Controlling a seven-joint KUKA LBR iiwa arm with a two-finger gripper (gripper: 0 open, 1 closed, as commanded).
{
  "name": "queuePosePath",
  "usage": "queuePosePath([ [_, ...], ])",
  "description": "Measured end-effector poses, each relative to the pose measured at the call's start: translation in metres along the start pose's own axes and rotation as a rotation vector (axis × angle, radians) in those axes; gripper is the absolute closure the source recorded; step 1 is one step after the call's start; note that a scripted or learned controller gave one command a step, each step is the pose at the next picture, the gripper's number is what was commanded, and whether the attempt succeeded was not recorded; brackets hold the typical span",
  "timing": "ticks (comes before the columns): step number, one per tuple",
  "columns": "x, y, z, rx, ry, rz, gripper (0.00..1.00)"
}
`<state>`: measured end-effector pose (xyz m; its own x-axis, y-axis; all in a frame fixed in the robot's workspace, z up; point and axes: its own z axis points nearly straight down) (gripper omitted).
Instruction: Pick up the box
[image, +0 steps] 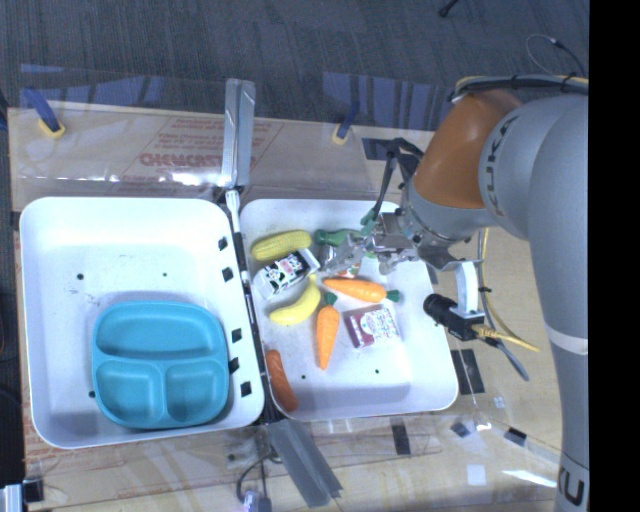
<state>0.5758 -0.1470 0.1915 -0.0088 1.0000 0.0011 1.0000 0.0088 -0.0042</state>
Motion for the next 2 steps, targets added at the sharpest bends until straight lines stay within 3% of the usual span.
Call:
queuePosePath([
  [1,0.026,-0.007,-0.055,-0.003,0.0,-0.019,0.0],
  [2,-0.033,-0.09,0.032,0.001,0.0,0.176,0.0],
])
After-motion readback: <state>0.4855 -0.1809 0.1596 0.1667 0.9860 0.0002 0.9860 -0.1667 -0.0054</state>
